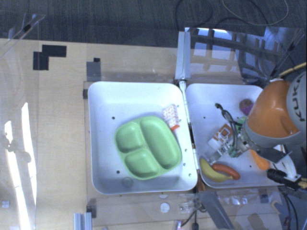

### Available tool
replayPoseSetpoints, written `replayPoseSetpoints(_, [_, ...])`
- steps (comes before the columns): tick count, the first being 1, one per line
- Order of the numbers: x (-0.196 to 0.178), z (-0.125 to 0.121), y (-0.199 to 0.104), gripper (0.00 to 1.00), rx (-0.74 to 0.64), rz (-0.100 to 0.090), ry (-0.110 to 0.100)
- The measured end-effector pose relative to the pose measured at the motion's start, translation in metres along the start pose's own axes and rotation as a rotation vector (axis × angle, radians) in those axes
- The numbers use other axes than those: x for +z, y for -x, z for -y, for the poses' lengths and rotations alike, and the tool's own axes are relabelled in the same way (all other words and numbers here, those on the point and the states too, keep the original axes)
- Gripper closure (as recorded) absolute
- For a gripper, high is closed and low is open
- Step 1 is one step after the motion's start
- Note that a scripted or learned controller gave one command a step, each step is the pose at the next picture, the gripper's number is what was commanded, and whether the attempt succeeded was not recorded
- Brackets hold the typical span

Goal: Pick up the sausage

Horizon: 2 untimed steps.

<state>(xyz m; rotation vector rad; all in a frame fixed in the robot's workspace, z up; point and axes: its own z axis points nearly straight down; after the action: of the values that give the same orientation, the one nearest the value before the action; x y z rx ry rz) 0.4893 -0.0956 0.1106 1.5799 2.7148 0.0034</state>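
The sausage (226, 170), reddish-orange and short, lies near the front edge of the right bin (201, 104). It rests against a yellow banana (210, 170) on its left. My gripper (226, 146) hangs just above and behind the sausage, below the arm's orange band (271, 111). It is close to the sausage, but nothing shows it holding anything.
Also in the right bin are a purple item (246, 106) at the back, an orange item (261, 161) under the arm, and a small orange-and-white packet (221, 133). The left bin (103, 128) holds a green divided plate (147, 147) and a small packet (171, 116).
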Motion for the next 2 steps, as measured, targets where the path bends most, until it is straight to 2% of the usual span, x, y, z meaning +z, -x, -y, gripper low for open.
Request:
replayPoseSetpoints(1, [0.023,0.0,0.003,0.0,0.173,0.002,0.006])
replayPoseSetpoints(2, [-0.023,0.0,0.001,0.0,0.138,0.003,0.001])
